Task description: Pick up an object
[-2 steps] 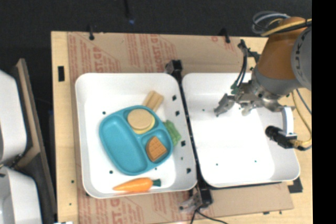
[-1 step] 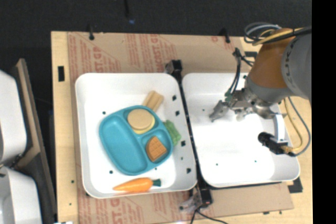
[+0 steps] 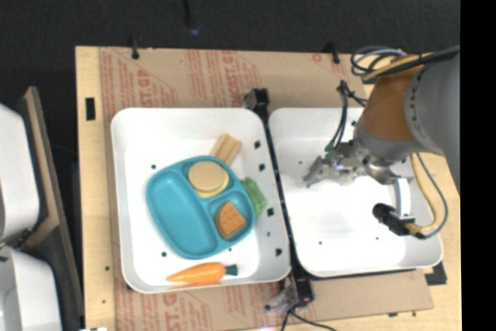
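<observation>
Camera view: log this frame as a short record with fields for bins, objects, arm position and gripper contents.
left bin: blue divided tray, toy carrot, wooden block, green item
on the tray: round tan biscuit-like piece, brown waffle-like piece
right bin: arm above it, no loose object seen
arm: reaches in from the right, orange band over the right bin
gripper: low over the right bin, nothing seen between its fingers

We see a bulky grey arm with a broad orange band above its wrist. Black and pale cables loop over the top of it, another black cable curves beneath, and the metallic gripper carries a small bluish light.
</observation>
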`<state>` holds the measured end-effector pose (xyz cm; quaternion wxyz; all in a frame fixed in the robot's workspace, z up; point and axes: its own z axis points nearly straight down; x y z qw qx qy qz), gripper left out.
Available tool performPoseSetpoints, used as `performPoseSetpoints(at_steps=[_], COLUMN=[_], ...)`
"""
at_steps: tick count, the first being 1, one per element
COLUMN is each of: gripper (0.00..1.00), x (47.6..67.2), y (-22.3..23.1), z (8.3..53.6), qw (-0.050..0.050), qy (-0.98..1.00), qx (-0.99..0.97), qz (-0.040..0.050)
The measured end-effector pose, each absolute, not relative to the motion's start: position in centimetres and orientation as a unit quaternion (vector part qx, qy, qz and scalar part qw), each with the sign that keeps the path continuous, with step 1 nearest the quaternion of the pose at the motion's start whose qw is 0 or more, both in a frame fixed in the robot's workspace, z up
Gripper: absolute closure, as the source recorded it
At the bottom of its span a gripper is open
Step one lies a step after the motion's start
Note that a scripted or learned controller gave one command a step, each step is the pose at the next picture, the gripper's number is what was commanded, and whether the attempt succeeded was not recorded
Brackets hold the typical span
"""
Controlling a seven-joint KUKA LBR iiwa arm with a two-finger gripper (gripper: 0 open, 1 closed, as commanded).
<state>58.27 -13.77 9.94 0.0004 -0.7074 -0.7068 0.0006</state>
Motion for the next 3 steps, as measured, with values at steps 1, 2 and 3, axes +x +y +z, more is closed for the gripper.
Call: performPoseSetpoints(at_steps=[1,2,3], gripper=[1.0,1.0,1.0], x=[58.3,57.6,58.5], y=[-13.8,-13.8,-14.0], z=[11.1,15.9,20.5], qw=[-0.001,-0.002,-0.002], qy=[-0.706,-0.707,-0.707], qx=[-0.708,-0.708,-0.707], qz=[-0.0004,-0.0012,-0.0015])
